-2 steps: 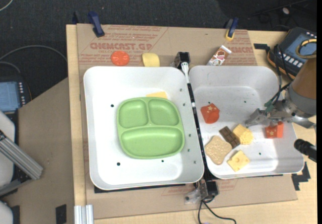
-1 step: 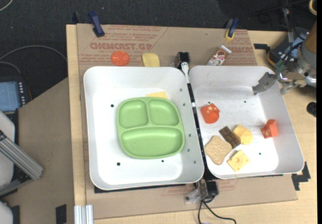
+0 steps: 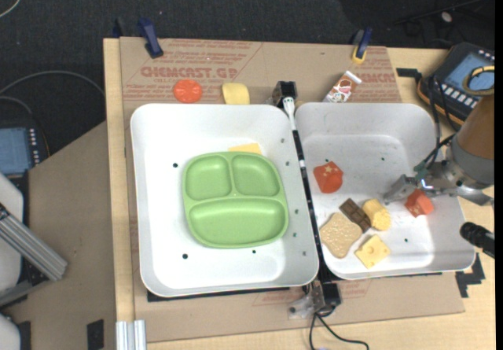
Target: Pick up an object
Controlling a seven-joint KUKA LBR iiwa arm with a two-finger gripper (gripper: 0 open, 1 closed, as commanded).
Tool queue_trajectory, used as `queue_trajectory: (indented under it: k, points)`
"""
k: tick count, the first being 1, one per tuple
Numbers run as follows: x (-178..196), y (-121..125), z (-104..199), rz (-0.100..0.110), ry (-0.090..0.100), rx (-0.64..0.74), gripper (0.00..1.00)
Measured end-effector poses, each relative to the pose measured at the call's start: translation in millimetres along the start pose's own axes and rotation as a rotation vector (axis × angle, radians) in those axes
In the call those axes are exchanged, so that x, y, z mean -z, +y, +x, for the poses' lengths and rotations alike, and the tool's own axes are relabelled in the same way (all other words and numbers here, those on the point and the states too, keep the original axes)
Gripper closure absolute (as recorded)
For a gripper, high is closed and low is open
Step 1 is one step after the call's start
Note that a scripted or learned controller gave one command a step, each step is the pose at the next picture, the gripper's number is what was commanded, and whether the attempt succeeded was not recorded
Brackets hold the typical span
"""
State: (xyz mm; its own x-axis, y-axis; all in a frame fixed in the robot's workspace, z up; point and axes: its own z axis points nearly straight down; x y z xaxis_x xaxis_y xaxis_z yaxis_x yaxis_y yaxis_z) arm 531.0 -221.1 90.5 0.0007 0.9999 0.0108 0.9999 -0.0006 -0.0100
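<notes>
Orange block [image 3: 420, 204] lies in the right bin [image 3: 369, 116], just beside the gripper [image 3: 410, 183] (fingers look apart, nothing between them). To grab well, centre the fingers over the block, drop straight, then close.

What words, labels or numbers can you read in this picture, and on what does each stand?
"CHEMCAST. G P" in red print on the brown board behind the bins.
Smaller red lines around it: too blurred to read.
Red and white packet behind the right bin: print too small to read.
</notes>
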Motion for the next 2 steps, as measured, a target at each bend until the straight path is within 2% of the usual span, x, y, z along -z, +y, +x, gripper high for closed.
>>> queue_trajectory:
  k: [1,2]
  points:
    - [16.1,3.4,-1.2,-0.011,-0.010,0.001,1.00]
    - [15.4,3.4,0.0,-0.009,-0.006,0.002,0.00]
